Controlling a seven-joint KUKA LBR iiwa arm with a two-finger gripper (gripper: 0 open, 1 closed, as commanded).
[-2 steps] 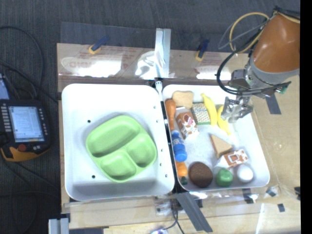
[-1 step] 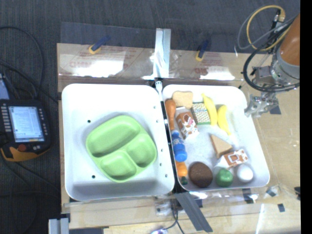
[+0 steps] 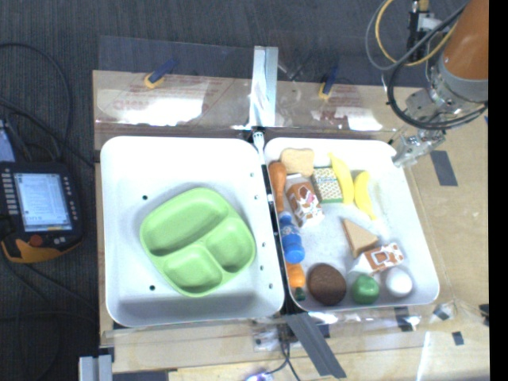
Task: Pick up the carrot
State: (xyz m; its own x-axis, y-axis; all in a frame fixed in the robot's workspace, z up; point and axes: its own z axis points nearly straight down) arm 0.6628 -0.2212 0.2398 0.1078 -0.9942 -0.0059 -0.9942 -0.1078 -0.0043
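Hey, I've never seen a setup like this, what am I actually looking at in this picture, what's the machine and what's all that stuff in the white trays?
This is one camera fixed above a workbench, looking down at a slant. At the upper right is a robot arm, grey with an orange band, and its claw hangs just past the right bin's far corner; nothing shows between its tips. Two shallow white bins sit side by side. The left bin holds a green divided plate. The right bin holds toy food: a carrot along its left wall, bananas, a bread slice and small cartons. The carrot is the arm's target and lies untouched.
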